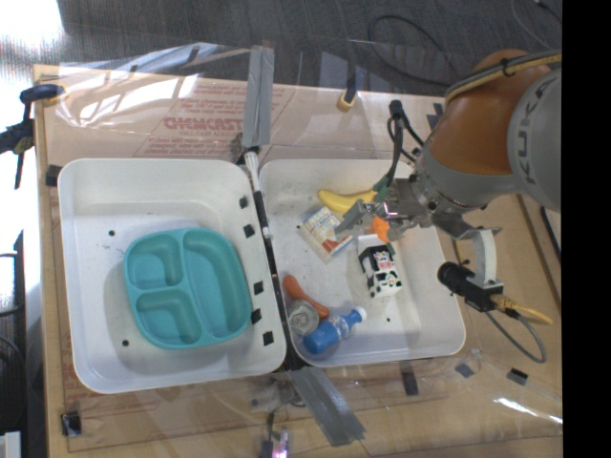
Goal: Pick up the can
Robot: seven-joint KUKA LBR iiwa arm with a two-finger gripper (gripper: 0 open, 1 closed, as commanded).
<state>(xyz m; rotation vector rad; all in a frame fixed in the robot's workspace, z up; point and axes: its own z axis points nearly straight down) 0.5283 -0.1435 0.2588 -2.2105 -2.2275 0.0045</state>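
Item: can (304,319). We record one small metal can, dull silver-grey, with its round end face turned up toward the camera. We cannot tell whether it stands upright or leans. It lies in the right bin (434,327), at about 7 o'clock of that bin's floor, close to the wall shared with the other bin. A blue bottle (336,332) touches it at its 4 o'clock; an orange piece (307,297) lies just at its 12 o'clock. We read no label.

Gripper (370,213) hangs over the right bin (434,327) near banana (342,199); can (304,318) beside bottle (334,332); tray (186,287) left.
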